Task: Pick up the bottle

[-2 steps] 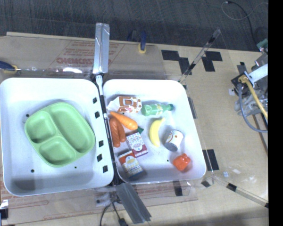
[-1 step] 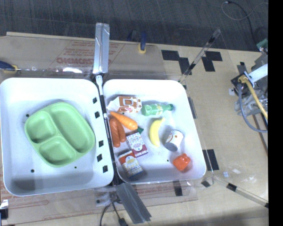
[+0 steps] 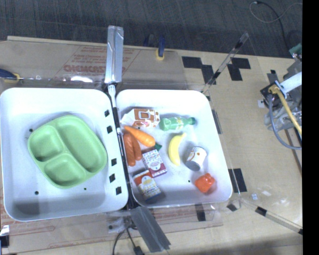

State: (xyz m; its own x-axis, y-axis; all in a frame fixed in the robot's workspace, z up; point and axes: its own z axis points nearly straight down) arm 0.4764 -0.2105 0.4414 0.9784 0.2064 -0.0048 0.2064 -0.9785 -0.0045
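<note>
Camera view has the small green plastic bottle (image 3: pixel 176 123) lying on its side near the back of the right white bin (image 3: pixel 215 142), between juice carton (image 3: pixel 144 117) and yellow banana (image 3: pixel 174 149). I can't tell my gripper's state. I'd descend across the bottle's width, clear of the banana.

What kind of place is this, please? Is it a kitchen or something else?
Probably a robot test bench in a lab, not a kitchen. Two white bins sit on a taped bench, one holding a green divided plate, the other toy foods and a green bottle. Loose cables lie at the right.
</note>
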